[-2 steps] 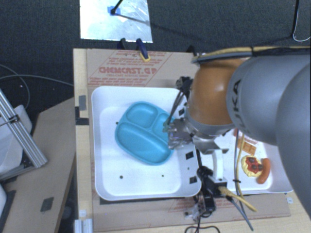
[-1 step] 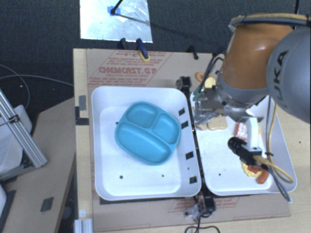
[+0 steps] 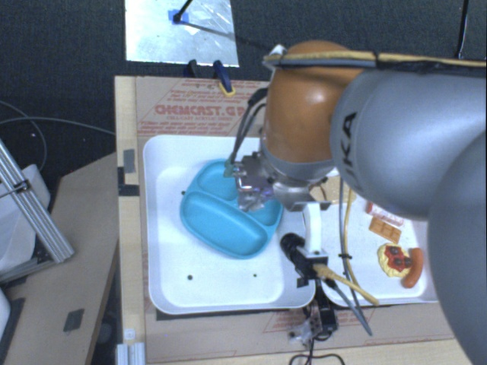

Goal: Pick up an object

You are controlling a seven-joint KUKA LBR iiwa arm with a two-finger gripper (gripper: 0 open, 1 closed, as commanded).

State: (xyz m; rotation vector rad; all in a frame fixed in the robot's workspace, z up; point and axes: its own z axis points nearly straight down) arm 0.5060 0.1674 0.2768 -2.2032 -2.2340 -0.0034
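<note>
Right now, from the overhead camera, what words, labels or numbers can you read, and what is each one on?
"CHEMCAST" in red on the brown board behind the left bin; the letters after it are unclear.
"KA", black letters on the grey arm, partly cut off.
Smaller red print above it on the board: too blurred to read.
Card in the right bin: too small to read.

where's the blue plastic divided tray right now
The blue plastic divided tray lies in the left white bin, toward its right half, directly beneath the gripper; the right white bin holds small colourful items.
</note>
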